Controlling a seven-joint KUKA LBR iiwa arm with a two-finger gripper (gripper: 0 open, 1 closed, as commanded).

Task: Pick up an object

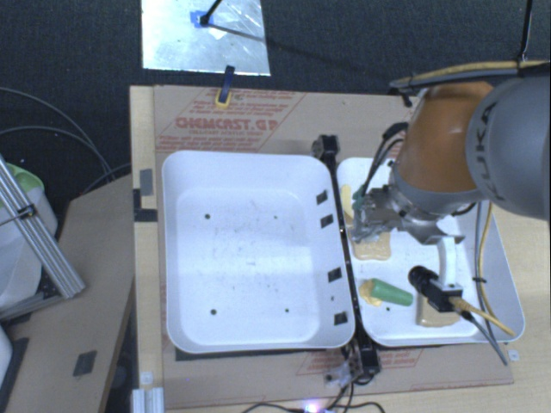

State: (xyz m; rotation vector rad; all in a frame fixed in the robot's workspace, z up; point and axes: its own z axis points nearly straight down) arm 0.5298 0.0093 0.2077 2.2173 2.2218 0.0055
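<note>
The tool (372,218) is low in the right bin (499,304), over a tan flat piece (374,249) by the left wall; whether it is spread I cannot tell. Best to drop straight down, centred, clear of the wall. A green-and-yellow toy (385,293) lies nearer.

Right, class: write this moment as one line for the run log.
arm: over right bin | hand: low above tan piece | green item: lying in right bin | left bin: beside it
</note>
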